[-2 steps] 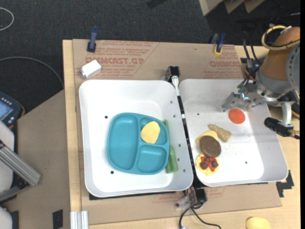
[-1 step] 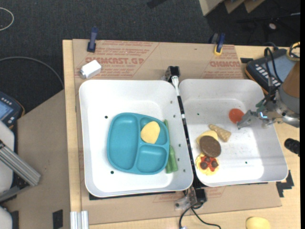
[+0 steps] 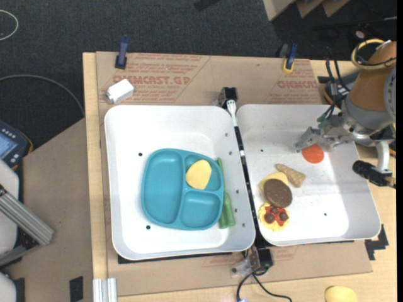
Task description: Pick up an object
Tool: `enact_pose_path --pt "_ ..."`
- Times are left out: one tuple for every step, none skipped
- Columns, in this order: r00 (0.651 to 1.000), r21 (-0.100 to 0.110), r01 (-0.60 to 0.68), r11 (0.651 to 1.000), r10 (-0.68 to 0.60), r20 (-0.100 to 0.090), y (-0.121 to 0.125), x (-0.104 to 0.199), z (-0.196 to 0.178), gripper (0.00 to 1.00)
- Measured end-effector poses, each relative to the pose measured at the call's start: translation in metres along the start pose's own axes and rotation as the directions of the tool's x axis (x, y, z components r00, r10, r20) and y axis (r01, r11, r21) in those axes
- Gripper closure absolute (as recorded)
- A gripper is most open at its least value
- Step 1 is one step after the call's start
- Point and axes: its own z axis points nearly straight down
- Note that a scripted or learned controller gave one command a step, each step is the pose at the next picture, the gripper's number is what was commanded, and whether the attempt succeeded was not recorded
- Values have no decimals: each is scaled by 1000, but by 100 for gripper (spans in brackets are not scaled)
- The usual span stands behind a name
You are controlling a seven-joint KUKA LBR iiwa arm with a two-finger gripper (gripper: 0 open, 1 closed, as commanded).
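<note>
An orange-red round object point(image 3: 313, 155) lies in the upper part of the right bin point(image 3: 352, 219). My gripper point(image 3: 318, 141) hangs just above and behind it, fingers spread open on either side, nothing held between them. Farther forward in the same bin are a tan cone-shaped piece point(image 3: 291, 175), a brown round patty point(image 3: 277, 192) and a yellow slice with red bits point(image 3: 274, 218). The left bin point(image 3: 126, 143) holds a teal divided plate point(image 3: 165, 190) with a yellow piece point(image 3: 199, 175) in its upper right compartment. A green stick point(image 3: 225, 203) lies along the plate's right edge.
The two bins meet at a black strip point(image 3: 237, 140). A small white block point(image 3: 119, 91) sits on the cardboard behind the left bin. Blue clamps point(image 3: 122, 53) point(image 3: 289, 58) hold the cardboard's far edge. The arm's grey and orange wrist point(image 3: 371, 93) stands over the right bin's far right corner.
</note>
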Motion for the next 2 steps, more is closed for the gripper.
enact_pose_path --pt "1000 3 -9 1000 9 11 -85 -8 -48 0" --pt "1000 -4 2 1000 -2 1 19 -1 -2 0"
